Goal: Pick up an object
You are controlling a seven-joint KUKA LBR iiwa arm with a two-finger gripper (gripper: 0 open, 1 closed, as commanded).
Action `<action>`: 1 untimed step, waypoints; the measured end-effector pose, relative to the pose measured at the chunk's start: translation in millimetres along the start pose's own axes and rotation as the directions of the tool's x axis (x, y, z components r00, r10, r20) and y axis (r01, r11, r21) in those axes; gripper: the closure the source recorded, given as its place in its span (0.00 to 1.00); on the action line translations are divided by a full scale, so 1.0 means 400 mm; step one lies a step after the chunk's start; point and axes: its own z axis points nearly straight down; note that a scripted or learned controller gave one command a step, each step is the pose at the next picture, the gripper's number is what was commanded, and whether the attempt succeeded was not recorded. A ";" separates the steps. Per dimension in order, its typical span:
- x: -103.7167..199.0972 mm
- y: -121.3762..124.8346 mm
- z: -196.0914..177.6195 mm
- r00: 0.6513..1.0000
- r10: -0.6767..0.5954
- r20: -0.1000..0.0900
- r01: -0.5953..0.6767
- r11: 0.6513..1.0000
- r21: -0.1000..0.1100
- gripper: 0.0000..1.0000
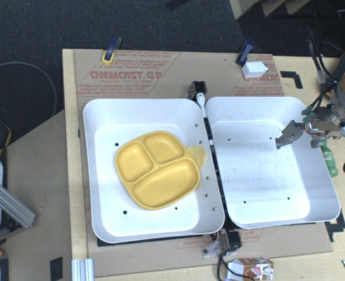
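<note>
A yellow plastic divided plate (pixel 157 170) with three compartments lies flat in the left shallow white bin (pixel 96 174), near its middle. The claw (pixel 313 134) hangs over the right white bin (pixel 260 209) near its right wall, well apart from the plate; I cannot tell its state.

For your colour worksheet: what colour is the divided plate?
Yellow; the divided plate shows best in the camera view.

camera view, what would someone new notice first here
The yellow plate, split into three compartments, sits in the left bin and stands out against the white. Over the right bin, near its right wall, the gripper reaches in from the right.
</note>
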 end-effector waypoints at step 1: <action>0.218 -0.064 -0.213 1.000 -0.010 -0.001 0.010 1.000 -0.010 0.00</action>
